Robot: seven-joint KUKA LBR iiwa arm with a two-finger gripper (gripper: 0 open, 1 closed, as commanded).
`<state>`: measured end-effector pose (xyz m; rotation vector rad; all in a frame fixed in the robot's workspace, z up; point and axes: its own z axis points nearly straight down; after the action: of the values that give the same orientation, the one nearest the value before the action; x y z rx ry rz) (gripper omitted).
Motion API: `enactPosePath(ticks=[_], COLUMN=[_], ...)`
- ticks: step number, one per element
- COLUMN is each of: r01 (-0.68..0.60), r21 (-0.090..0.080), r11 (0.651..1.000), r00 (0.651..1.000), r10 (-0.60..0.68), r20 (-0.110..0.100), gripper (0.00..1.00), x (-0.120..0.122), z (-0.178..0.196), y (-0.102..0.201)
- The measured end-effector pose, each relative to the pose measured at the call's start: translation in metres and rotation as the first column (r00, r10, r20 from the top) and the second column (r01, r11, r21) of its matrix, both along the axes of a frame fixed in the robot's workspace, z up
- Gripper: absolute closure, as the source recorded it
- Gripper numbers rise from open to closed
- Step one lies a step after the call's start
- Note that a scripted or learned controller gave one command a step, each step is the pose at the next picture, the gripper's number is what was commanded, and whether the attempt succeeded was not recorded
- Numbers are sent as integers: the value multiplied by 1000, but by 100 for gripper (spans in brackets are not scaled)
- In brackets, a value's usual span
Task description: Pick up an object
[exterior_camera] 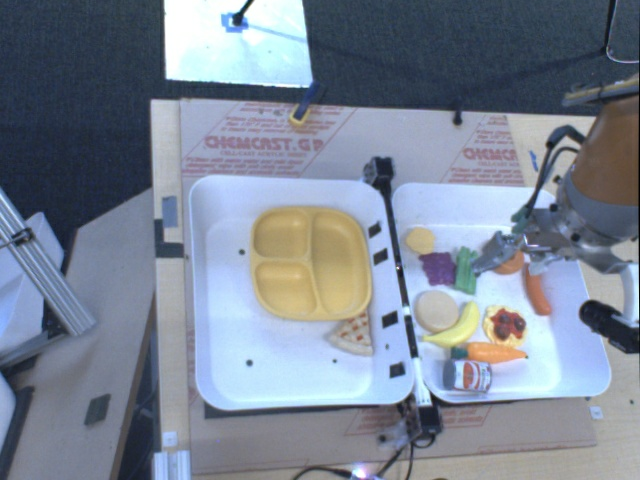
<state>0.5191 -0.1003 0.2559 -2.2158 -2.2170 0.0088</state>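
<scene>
bench surface (330, 133), brown board with red lettering, carries two shallow white bins side by side. left bin (225, 368) is the larger-looking of the pair from here and holds a yellow divided plate (308, 263) with three compartments, and just off the plate's lower right corner lies a small pizza slice (352, 336). right bin (580, 368) holds a scatter of toy foods. arm (612, 173), grey with an orange band, reaches in from the right and hangs over the right bin's upper right part; its gripper (497, 255) points left toward the green and purple pieces, and whether it is parted or closed cannot be told from this angle. nothing visibly sits in it. among the toys: a yellow banana (457, 325) curved beside a tan round cookie (436, 309), an orange carrot (494, 352) lying flat, a small can (468, 375) on its side near the front wall, a red sausage (537, 292), a round tart with red berries (505, 323), a purple grape bunch (437, 266) touching a green vegetable piece (466, 270), and a pale yellow round piece (420, 239).
</scene>
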Motion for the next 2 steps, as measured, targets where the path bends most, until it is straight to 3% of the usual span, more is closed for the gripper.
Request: enactPosePath(ticks=[1,2], r01=[-2,-1], r21=[-1,0], r11=[1000,1000], r00=[1000,1000], r10=[2,1], r20=[10,6], gripper=[0,0], x=[2,4], z=[5,-38], y=[0,-4])
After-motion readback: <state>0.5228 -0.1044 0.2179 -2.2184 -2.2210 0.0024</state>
